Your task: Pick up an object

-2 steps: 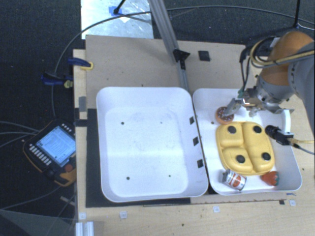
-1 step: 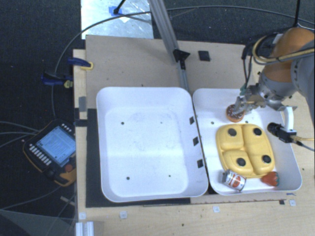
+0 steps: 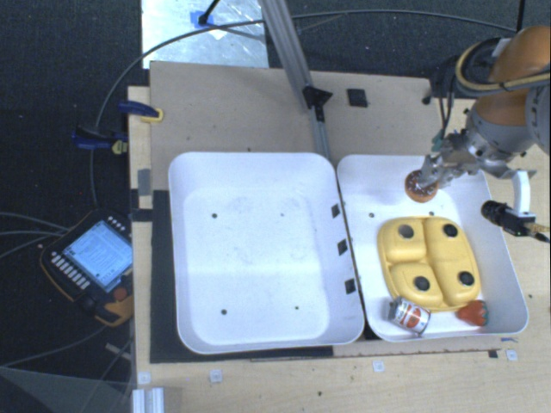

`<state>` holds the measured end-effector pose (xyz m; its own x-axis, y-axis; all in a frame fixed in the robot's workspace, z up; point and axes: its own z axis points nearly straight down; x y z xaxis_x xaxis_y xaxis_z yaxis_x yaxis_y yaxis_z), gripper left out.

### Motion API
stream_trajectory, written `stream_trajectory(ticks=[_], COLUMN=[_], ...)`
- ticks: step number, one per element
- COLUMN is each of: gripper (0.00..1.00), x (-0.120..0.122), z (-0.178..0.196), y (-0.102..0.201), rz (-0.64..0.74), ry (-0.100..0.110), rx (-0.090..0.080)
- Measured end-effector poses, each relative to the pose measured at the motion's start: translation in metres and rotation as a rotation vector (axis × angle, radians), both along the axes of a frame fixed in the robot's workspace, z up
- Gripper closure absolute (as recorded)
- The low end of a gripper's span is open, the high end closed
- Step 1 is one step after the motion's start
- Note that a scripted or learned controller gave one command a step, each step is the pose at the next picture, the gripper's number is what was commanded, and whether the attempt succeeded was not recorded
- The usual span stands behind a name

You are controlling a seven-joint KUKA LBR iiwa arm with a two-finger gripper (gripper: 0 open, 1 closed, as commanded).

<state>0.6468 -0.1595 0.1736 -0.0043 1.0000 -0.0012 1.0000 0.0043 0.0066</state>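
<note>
The left bin (image 3: 250, 256) offers nothing to snag on; in the right bin (image 3: 362, 231) the yellow tray (image 3: 429, 261), can (image 3: 408, 315) and red piece (image 3: 472, 313) sit close together. The gripper (image 3: 424, 183) hangs over a small brown round thing (image 3: 420, 191) near the far wall; whether it grips, I cannot tell. A shallow pinch could slip off.

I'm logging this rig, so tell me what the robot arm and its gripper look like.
The arm is grey metal with a rounded orange band above the wrist. Dark cables run down beside it. The gripper is a narrow metallic assembly that tapers toward its tip.
</note>
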Motion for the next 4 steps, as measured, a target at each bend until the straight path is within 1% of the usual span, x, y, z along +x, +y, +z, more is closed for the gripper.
stream_trajectory(ticks=[1,2,3,4], gripper=[1.00,1.00,1.00,1.00], x=[0.002,0.003,0.008,0.006], z=[0.065,0.108,0.091,0.090], y=[0.003,0.003,0.054,0.099], rz=[0.001,0.001,0.005,0.005], ry=[-0.002,0.000,0.004,0.005], rx=[-0.001,0.000,0.002,0.002])
